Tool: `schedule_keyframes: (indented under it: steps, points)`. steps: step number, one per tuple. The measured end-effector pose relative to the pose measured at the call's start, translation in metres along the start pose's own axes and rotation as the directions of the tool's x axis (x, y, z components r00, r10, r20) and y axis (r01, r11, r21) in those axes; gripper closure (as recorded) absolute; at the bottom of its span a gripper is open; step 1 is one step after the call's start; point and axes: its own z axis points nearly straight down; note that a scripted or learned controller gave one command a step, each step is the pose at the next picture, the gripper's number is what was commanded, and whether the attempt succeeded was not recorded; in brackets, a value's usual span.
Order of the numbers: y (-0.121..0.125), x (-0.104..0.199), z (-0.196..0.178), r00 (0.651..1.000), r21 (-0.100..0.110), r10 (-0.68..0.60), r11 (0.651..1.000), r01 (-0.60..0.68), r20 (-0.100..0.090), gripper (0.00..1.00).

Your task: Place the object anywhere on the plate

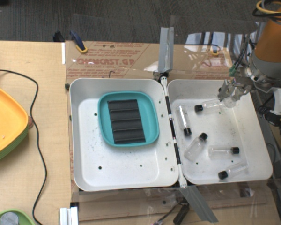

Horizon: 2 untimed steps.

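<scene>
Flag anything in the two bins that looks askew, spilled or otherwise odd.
Nothing is spilled or broken. The clear black-capped vials lie scattered on their sides in the right bin, pointing every way. The teal plate sits slightly rotated in the left bin. The gripper hangs over the right bin's far corner.

You had the arm [270, 46] at the far right, orange band up, its gripper [230, 92] angled down and leftward.

A robotics lab: grey carpet floor [107, 8]; wooden bench [42, 172] bearing two white bins [84, 172]; loose black cable [37, 139].
</scene>
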Motion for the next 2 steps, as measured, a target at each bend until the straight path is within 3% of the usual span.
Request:
schedule_keyframes:
  steps: [1,2]
  points:
    - [0.0,0.0,0.0,1.0,0.0,0.0,1.0,0.0,0.0,0.0]
    - [-0.002,-0.026,-0.068,1.0,-0.001,0.025,1.0,-0.025,0.0,0.0]
